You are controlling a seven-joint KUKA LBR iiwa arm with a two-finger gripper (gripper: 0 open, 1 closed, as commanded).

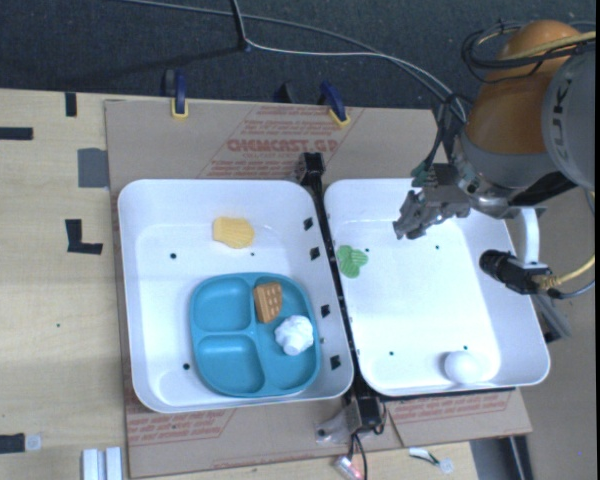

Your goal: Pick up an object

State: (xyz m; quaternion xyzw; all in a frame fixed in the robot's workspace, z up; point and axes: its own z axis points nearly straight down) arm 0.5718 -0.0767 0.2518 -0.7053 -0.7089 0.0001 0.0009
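Observation:
My gripper hangs over the back part of the right bin, pointing down and to the left. A small green object lies at that bin's left wall, a short way below and left of the fingertips. A white ball rests near the right bin's front edge. In the left bin a yellow piece lies on the floor. A blue divided plate there bears a tan waffle-like piece and a white lump.
A black divider runs between the two bins. Cables cross the dark background behind the bench, and one hangs by the arm's wrist. Cardboard underlies both bins, held by clamps at the back.

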